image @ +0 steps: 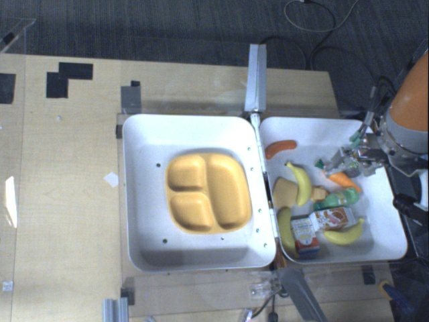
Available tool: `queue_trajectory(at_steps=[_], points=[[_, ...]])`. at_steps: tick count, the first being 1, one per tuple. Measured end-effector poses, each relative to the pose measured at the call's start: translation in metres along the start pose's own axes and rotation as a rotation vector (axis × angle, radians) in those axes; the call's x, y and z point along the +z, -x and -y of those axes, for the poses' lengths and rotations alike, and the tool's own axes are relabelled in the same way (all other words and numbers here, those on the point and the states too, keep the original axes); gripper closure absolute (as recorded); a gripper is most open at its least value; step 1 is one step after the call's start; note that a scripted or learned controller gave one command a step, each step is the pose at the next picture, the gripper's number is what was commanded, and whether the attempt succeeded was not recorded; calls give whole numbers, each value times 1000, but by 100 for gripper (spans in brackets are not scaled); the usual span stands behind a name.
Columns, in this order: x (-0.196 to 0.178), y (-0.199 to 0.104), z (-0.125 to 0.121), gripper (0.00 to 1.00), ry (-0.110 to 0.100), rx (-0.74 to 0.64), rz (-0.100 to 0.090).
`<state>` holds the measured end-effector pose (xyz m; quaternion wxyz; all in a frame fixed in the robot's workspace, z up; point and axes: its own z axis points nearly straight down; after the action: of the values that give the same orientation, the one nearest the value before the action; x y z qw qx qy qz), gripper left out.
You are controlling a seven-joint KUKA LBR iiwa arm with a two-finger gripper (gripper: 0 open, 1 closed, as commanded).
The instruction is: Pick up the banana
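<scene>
The worktop (67,180) carries two white bins; the right bin (395,240) lies under the tool (350,157), the left bin (141,200) with its yellow tray (208,192) well off to the tool's left in view. The nearest banana (301,182) lies just down-left of the tool, long axis running roughly top to bottom; two more bananas sit lower. I cannot tell the tool's opening; nothing visibly held.

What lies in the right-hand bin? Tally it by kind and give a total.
Bananas: 3
Sausage: 1
Carrot: 1
Green bottle: 1
Cartons: 2
Tan piece, kind unclear: 1
Total: 9
</scene>
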<state>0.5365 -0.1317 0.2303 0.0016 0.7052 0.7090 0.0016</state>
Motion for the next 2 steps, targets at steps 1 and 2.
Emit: queue_trajectory(at_steps=[1, 2], points=[[117, -37, -31, 0, -2, 19, 0], [106, -38, -33, 100, 4, 19, -1]])
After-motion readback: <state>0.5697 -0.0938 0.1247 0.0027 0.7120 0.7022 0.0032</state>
